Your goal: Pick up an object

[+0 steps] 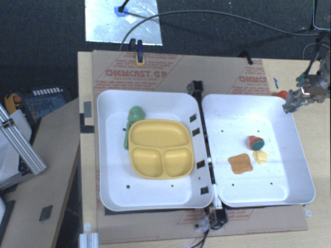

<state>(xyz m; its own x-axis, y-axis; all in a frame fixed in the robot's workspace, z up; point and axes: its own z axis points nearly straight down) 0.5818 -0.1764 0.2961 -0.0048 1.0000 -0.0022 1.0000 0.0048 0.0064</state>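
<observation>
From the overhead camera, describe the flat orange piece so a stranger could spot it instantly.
Find the right-hand white bin. Near its middle lie three small items close together; the flat orange piece is the lowest and leftmost. Unlike the red-and-teal lump and the small yellow bit, it is squarish and the widest.

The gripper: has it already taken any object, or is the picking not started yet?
Nothing looks done yet. The gripper is at the right bin's far right rim, apart from the objects. The orange piece, the red-teal toy and the yellow piece lie in that bin; the yellow tray and green spoon lie in the left bin. The whole pick is left.
</observation>
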